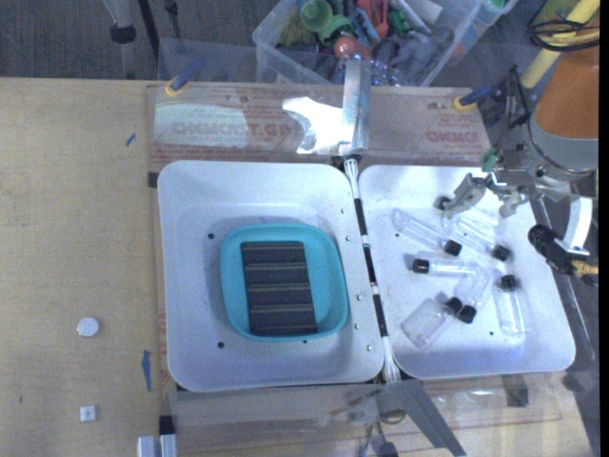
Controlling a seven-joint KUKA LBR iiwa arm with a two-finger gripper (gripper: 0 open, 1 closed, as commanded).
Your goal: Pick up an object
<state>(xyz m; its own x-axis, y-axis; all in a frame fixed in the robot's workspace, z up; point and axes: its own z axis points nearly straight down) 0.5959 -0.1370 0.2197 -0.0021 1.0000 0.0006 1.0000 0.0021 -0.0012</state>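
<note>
Camera view: gripper [479, 190], jaws spread wide and holding nothing, hovers over clear vials [447, 267] near the right bin's [552, 350] far edge; pick not yet made.

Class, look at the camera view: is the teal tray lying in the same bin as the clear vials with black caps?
No. The teal tray lies in the left bin, while the clear vials lie scattered in the right bin.

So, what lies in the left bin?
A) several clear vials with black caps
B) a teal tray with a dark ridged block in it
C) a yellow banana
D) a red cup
B: the teal tray with a dark ridged block sits in the left bin.
</note>
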